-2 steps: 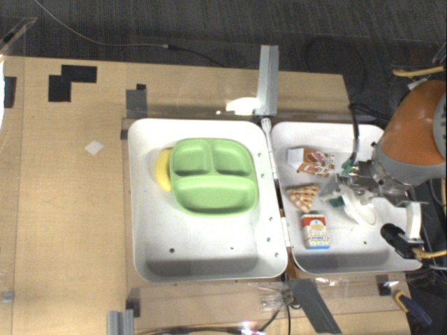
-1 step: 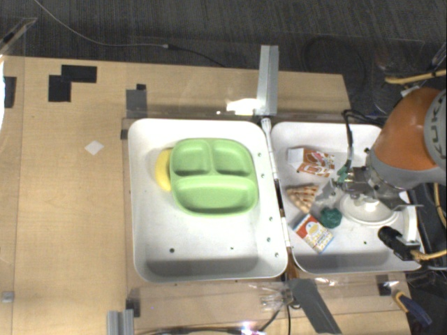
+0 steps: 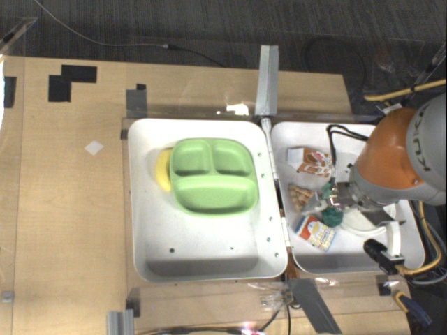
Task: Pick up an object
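Observation:
In the right bin (image 3: 349,257) lie several small objects: a white packet with brown and red print (image 3: 312,160) near the back, a clear bag of brown snacks (image 3: 302,197) in the middle, a blue, white and red packet (image 3: 316,233) toward the front, and a dark green object (image 3: 332,217) beside it. My gripper (image 3: 334,199) hangs low over this pile, just above the green object, with the grey and orange arm (image 3: 390,160) behind it. Nothing shows between the fingers.
The left bin (image 3: 199,253) holds a green divided tray (image 3: 212,175) with a yellow object (image 3: 163,170) tucked under its left edge. A metal post (image 3: 267,82) stands behind the divide between the bins. Black cables run along the right bin's far side.

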Tool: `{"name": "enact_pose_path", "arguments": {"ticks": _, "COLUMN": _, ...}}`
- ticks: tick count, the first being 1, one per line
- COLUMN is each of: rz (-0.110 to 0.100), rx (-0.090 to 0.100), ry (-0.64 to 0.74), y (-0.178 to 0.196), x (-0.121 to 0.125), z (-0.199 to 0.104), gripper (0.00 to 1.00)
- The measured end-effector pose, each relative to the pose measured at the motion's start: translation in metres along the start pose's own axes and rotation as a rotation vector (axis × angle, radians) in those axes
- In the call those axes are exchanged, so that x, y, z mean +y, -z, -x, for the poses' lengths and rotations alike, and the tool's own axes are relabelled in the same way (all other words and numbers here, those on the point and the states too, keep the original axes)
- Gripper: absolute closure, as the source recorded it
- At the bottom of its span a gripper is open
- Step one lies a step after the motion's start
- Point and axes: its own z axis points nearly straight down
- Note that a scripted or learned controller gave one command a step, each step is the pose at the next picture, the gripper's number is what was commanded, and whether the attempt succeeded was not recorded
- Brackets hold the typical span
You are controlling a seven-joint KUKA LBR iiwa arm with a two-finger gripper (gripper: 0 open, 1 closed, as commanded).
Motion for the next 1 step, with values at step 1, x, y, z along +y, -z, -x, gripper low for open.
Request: {"name": "enact_pose_path", "arguments": {"ticks": 1, "rz": 0.014, "rx": -0.007, "ry": 0.0, "y": 0.0133, "x": 0.0044, "z": 0.002, "gripper": 1.0}}
